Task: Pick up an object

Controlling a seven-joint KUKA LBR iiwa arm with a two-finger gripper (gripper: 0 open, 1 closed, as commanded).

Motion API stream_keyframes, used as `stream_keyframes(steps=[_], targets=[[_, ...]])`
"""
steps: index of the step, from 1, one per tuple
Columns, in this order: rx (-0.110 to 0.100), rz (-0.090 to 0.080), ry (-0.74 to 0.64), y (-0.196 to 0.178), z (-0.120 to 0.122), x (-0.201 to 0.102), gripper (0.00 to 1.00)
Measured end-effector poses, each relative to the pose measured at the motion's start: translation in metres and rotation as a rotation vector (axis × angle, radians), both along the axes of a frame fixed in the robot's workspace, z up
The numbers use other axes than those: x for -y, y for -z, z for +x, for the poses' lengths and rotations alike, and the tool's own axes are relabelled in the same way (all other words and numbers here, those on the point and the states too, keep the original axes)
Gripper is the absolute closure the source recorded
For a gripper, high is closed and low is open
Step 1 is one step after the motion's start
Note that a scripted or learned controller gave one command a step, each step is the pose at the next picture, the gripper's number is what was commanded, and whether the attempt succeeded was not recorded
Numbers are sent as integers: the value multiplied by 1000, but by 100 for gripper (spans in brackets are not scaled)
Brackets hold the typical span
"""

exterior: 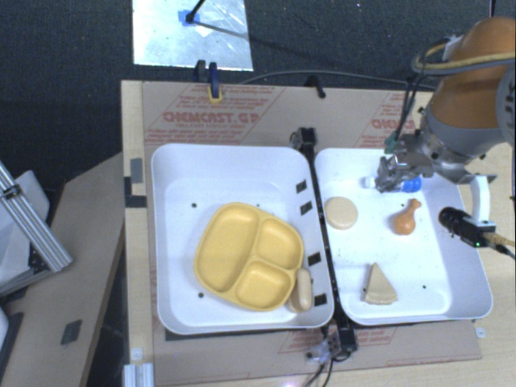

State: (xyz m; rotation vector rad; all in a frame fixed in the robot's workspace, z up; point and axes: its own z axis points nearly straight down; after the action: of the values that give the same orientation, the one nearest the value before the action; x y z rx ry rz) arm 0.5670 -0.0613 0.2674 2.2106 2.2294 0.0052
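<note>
The gripper (389,176) is positioned low over the far part of the right bin (463,301), directly at a small blue object (411,185). Whether the jaws are open or closed cannot be told. A round beige disc (341,213), an orange drumstick-shaped toy (405,218) and a wedge (377,285) lie apart nearby. A miss is judged likely: the blue object is small and partly hidden, and could be nudged aside.

Yellow three-compartment plastic tray (248,255) in white left bin (173,216); orange drumstick-shaped toy (405,218) at 3 o'clock; tan wedge (377,285); beige disc (341,213).
</note>
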Motion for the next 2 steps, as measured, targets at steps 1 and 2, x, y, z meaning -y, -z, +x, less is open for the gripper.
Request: stream_keyframes(steps=[1,2], targets=[[-2,1,-1,19,16,-49,100],[0,1,-1,14,33,-99,100]])
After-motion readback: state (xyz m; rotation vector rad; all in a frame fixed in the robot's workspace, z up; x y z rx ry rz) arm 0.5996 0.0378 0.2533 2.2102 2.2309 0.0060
